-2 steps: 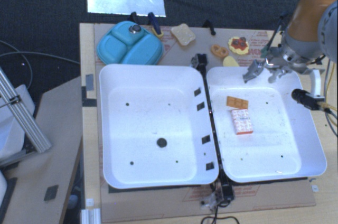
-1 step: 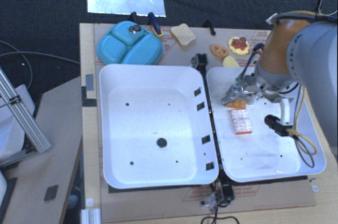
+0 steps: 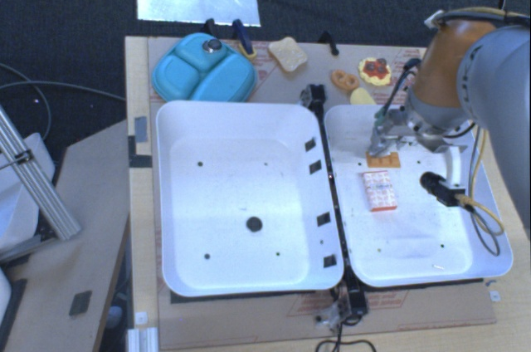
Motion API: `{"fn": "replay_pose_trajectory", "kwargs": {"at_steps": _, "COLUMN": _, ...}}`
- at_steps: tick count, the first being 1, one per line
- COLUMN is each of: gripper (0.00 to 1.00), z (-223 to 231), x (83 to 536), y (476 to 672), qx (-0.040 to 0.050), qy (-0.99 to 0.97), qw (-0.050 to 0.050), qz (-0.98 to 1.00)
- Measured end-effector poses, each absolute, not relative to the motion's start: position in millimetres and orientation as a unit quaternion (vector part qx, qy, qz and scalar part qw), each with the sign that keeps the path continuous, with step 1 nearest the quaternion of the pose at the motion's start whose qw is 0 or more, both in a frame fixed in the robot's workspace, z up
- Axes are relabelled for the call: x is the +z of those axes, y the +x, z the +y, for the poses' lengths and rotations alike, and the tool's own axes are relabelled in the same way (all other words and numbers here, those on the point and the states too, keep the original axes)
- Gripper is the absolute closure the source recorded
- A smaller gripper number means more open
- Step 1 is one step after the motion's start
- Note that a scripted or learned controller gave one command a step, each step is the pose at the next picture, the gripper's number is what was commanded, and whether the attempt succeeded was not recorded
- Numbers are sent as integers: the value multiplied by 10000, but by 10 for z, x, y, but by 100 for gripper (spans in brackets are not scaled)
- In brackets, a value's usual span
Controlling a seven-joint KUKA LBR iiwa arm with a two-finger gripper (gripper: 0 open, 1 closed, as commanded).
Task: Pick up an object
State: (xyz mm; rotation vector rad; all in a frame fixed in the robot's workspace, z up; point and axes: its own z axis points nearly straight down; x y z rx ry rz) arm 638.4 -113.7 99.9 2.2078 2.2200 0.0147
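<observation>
Your gripper (image 3: pixel 383 149), finger state impossible to tell, sits atop the orange block (image 3: pixel 384 162) in the right bin (image 3: pixel 415 259).

Gripper (image 3: pixel 383 149) over orange block (image 3: pixel 384 162), right bin (image 3: pixel 415 259).

A small flat box (image 3: pixel 380 191), white with red and orange print, lies face up in the right bin (image 3: pixel 415 259), near its middle. Just above it, a thin orange-brown cracker-like piece (image 3: pixel 384 162) lies flat, its upper edge partly covered.
</observation>
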Motion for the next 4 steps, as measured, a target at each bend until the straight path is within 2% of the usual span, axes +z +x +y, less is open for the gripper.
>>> {"fn": "replay_pose_trajectory", "kwargs": {"at_steps": 1, "gripper": 100, "z": -672, "x": 1893, "y": 5875, "qx": 21, "qy": 7044, "qw": 16, "qz": 7097}}
{"fn": "replay_pose_trajectory", "kwargs": {"at_steps": 2, "gripper": 0, "z": -698, "x": 1847, "y": 5887, "qx": 8, "qy": 7062, "qw": 7, "qz": 7080}}
{"fn": "replay_pose_trajectory", "kwargs": {"at_steps": 3, "gripper": 0, "z": -951, "x": 910, "y": 5533, "qx": -6, "qy": 7082, "qw": 13, "qz": 7060}}
{"fn": "replay_pose_trajectory", "kwargs": {"at_steps": 4, "gripper": 0, "z": -836, "x": 866, "y": 5332, "qx": 26, "qy": 7073, "qw": 43, "qz": 7069}}
